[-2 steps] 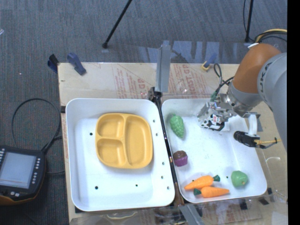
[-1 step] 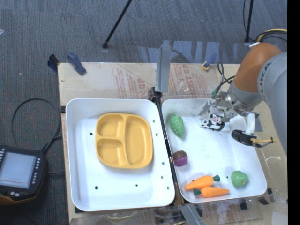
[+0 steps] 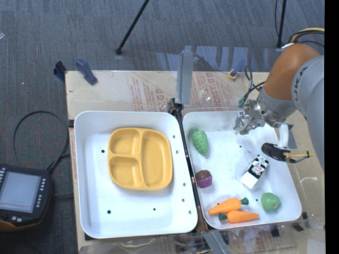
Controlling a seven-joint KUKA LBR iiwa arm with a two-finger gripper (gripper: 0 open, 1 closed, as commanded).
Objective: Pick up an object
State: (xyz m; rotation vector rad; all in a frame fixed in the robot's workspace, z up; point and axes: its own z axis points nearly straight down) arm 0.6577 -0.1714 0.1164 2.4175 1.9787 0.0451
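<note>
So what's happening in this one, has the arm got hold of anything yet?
Nothing visibly held. The grey arm's tool hangs over the far part of the right white bin, beside no toy. In that bin lie a green bumpy vegetable, a purple toy, a black-and-white carton, two orange carrots and a green round fruit. The left bin holds a yellow divided plate.

I see six loose objects in the right bin [image 3: 294,192]. A green bumpy piece [image 3: 200,142] lies near the left wall, a small purple piece [image 3: 204,179] below it. A white carton with black cow spots [image 3: 255,171] lies tilted mid-right. A green apple-like piece [image 3: 270,201] sits lower right. Two orange carrots, upper [image 3: 228,206] and lower [image 3: 239,216], lie side by side near the front wall.
</note>
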